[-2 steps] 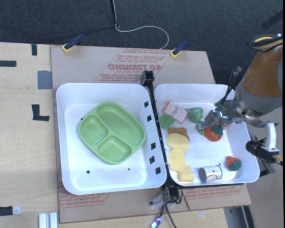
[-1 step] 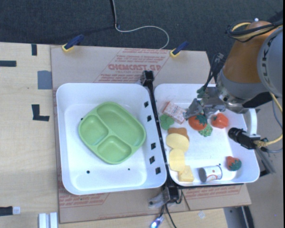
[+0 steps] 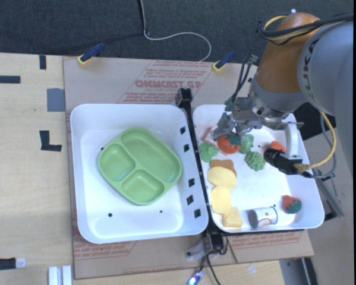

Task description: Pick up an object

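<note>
The end effector (image 3: pixel 232 130) hangs low over the far end of the right bin (image 3: pixel 305 218), just above a red-orange tomato-like toy (image 3: pixel 228 143); from this slanted look I cannot tell how its grasping parts stand, and nothing shows as held. The likeliest target is that red toy, which lies touching or just beside a green leafy piece (image 3: pixel 208 152) on one side and a small green piece (image 3: pixel 247 142) on the other, with a knobbly green toy (image 3: pixel 254 160) near. Yellow food pieces (image 3: pixel 221 175) lie toward the near end, beside a small can (image 3: pixel 264 217) and a strawberry-like toy (image 3: pixel 292 204). The left bin (image 3: pixel 88 218) holds a green divided plate (image 3: pixel 139 165). To do this step well, I judge the descent should centre on the red toy alone, coming straight down so neighbours are not nudged or pinched along with it. Closing across its narrower width, then lifting slowly and vertically, would guard against it rolling out, since rounded plastic tends to slip.
</note>
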Action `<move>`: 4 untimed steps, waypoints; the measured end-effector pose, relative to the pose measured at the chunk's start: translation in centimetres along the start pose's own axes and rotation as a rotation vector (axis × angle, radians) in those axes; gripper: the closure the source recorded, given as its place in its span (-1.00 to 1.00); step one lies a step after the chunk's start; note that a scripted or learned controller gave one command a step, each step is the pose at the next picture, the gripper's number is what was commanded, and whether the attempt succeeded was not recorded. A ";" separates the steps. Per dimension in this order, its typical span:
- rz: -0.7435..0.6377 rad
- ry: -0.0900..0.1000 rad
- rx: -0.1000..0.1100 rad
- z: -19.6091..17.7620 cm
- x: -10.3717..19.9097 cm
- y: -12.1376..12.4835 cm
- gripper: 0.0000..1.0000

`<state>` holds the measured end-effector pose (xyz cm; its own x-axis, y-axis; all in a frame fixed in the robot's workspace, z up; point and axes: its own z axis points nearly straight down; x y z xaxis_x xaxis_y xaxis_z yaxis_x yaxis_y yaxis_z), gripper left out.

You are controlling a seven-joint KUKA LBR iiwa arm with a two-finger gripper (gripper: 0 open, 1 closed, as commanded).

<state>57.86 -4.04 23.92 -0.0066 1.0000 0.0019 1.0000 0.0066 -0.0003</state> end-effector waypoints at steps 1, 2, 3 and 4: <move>0.000 0.000 0.001 0.5 5.5 2.5 1.00; 0.001 -0.001 -0.001 0.6 8.7 6.0 1.00; 0.004 -0.002 0.003 2.4 10.6 6.3 1.00; 0.004 -0.002 -0.001 0.5 10.2 7.2 1.00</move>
